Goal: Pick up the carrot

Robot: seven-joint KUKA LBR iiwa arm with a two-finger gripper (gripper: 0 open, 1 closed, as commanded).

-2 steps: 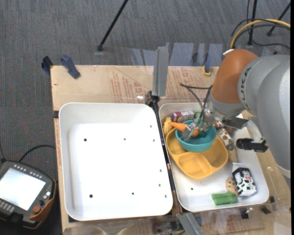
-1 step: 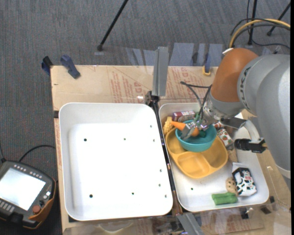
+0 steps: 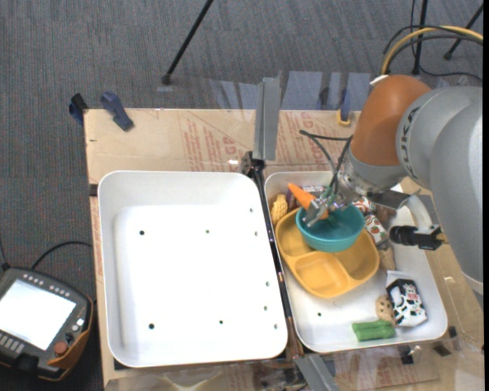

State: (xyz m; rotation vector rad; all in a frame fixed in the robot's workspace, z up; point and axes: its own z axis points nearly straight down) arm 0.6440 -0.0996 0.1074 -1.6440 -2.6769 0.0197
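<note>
Right white bin [image 3: 342, 332], near to far. Nearest, a flat green block [image 3: 372, 330] and a black-and-white patterned packet [image 3: 407, 302]. Beyond them, a yellow divided plastic plate [image 3: 330, 273] bearing a teal bowl [image 3: 332, 232] on its far side. At the bowl's far-left rim, the gripper [image 3: 319, 210]; finger spacing cannot be told. Just beyond, the small orange carrot [image 3: 298, 194], near the bin's far-left corner.

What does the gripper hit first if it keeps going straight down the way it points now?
Probably the orange carrot or the rim of the teal bowl: the gripper points down and left between them. Depth is unclear from this slanted view.
</note>
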